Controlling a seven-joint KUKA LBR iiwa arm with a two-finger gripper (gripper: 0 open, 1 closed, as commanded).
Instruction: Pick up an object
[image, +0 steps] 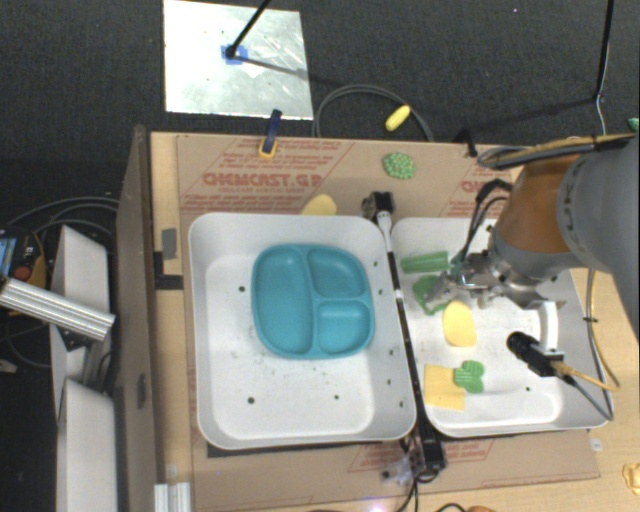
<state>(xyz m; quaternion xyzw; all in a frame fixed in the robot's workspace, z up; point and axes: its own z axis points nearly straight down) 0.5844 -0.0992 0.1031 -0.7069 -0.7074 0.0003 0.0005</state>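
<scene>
The right bin (560, 400) holds several small things: a long green piece (424, 262) near its far left corner, a green piece (430, 292) just below that, a pale yellow oval (459, 325), a flat yellow square (443, 388) and a small green floret (469, 376) resting against the square. My gripper (455, 287) hangs low over the left part of this bin, right beside the second green piece and just above the yellow oval. The grey arm with its orange band (535, 210) comes in from the right.
A teal divided plate (312, 300) lies in the left bin (230, 400). Behind the bins, a yellow piece (320, 206), a green knobbly ball (399, 165) and a yellow peg (398, 118) lie around the cardboard (260, 180). The ridge (396, 300) between the bins stands just left of my gripper.
</scene>
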